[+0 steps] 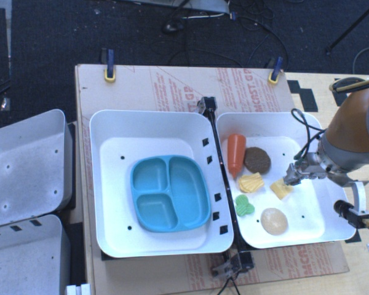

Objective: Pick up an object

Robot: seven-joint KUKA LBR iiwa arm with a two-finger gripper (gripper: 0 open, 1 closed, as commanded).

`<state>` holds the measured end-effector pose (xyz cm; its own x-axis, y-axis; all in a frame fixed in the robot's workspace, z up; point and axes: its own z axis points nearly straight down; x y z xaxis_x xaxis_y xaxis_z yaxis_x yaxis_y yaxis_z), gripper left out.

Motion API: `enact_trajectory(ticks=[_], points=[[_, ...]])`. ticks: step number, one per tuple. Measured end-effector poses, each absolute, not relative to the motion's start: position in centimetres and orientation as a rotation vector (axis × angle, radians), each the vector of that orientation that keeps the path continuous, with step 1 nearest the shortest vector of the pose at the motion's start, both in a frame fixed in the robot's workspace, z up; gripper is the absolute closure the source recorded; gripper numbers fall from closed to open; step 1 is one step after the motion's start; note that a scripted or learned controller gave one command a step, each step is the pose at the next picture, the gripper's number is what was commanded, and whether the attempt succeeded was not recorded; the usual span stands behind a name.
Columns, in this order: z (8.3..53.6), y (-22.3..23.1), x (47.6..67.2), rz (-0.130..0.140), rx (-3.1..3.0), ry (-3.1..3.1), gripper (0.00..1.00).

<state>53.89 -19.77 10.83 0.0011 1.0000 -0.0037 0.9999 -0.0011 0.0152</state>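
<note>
The right bin (307, 226) holds an orange carrot (235, 152), a dark brown patty (257, 160), a ridged yellow chip (250, 182), a green piece (244, 206), a pale round bun (274, 220) and a yellow wedge (280, 189). My gripper (293, 177) reaches in from the right and sits low, right at the yellow wedge's upper right edge. The wedge lies on the bin floor beside the fingertips.
The left bin (111, 165) contains a blue divided plate (170, 193). A black divider (220, 165) runs between the bins. Cables loop near the wrist at the right bin's far right. Grey trays lie off the bench to the left (24, 165).
</note>
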Motion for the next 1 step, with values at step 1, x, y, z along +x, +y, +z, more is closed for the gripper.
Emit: enact_trajectory(ticks=[1], points=[[15.82, -20.53, 53.29, 0.002, 2.221, 2.216, 1.0]])
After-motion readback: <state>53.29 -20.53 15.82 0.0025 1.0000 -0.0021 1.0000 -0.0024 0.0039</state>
